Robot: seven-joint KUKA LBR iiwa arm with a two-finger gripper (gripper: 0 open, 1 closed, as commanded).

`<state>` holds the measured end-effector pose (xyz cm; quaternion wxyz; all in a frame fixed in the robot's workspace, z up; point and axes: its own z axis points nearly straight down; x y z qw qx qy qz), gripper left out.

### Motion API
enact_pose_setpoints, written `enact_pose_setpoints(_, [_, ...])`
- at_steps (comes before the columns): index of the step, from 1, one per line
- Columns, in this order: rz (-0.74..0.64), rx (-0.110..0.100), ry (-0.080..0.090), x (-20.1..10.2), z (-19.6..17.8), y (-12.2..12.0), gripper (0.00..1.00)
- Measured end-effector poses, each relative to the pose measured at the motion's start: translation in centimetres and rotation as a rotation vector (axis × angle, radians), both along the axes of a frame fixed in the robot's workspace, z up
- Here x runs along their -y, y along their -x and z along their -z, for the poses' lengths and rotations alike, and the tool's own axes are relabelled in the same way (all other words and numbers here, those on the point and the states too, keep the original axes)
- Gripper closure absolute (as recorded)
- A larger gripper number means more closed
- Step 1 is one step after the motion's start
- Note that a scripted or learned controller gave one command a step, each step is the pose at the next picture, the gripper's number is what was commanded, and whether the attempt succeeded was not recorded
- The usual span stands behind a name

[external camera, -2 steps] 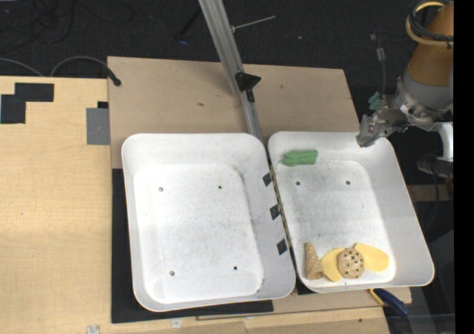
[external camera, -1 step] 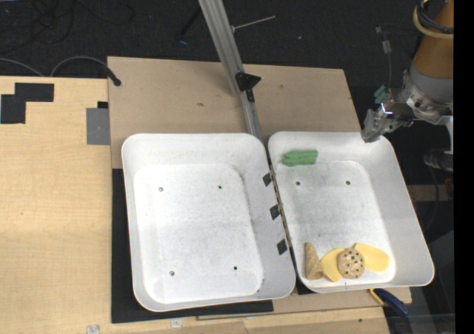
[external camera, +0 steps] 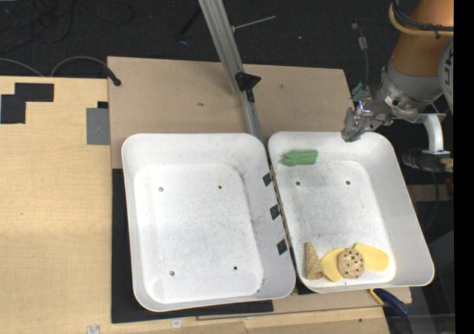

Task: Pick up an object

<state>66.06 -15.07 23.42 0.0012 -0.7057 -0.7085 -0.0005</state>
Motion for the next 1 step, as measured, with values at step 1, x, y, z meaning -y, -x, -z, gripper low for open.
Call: enact_pose_setpoints(1, [0.0,-0.002,0.0,-4.83,0.85,-0.17,1.0])
